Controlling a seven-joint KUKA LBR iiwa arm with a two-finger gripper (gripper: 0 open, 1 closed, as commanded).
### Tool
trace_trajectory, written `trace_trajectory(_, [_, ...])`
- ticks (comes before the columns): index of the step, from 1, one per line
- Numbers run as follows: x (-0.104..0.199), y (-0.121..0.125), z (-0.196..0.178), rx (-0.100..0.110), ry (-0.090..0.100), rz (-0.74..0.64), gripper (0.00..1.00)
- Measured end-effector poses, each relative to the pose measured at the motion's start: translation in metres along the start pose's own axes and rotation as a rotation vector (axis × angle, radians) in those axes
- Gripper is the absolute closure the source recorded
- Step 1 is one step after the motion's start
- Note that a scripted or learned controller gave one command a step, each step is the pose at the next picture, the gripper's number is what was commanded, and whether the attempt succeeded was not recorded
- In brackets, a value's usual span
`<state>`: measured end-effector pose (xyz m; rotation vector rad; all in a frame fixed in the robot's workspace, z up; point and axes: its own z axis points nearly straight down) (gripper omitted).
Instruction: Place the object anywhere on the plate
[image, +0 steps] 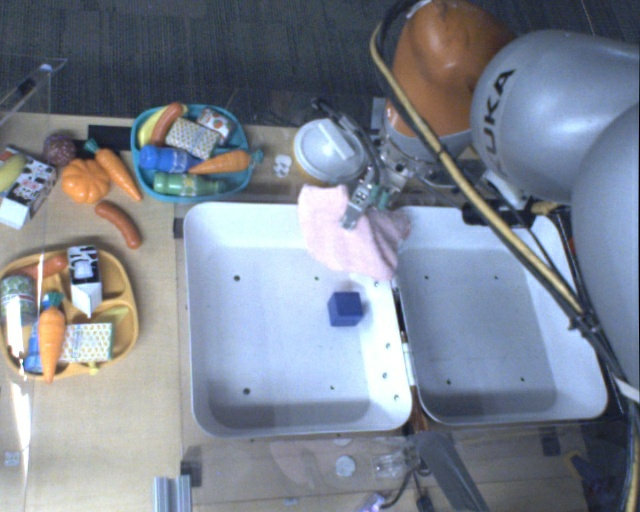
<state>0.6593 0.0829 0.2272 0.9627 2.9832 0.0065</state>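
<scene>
Gripping, or seeming to grip, the claw sits at the twelve o'clock edge of the left bin; its tips press into the top of a pink cloth, and whether they have closed on the fabric I cannot tell. That cloth hangs from the claw and drapes over the bin's one o'clock corner, reaching across the wall toward the right bin. A silver round part of the wrist lies just at the claw's ten o'clock, and the orange band rises at its one o'clock.

Just below the cloth, at its six o'clock and apart from it, a small blue cube rests flat on the floor of the left bin, a little toward three o'clock of the bin's middle.

Out on the wooden bench, at nine o'clock of the left bin, a yellow plate carries toy food and small cartons. At eleven o'clock of the bin a blue bowl holds more toy food. Beside that bowl, at its nine o'clock, lie a toy pumpkin and a sausage.
</scene>
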Motion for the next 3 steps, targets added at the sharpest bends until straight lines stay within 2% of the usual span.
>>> trace_trajectory(1, [0.0266,0.0429,-0.0070,-0.001,0.000,-0.403,1.00])
trace_trajectory(2, [0.0210,0.0402,0.0014,0.000,0.002,-0.622,1.00])
trace_trajectory(3, [0.0208,0.0404,0.0007,-0.001,0.001,-0.622,0.00])
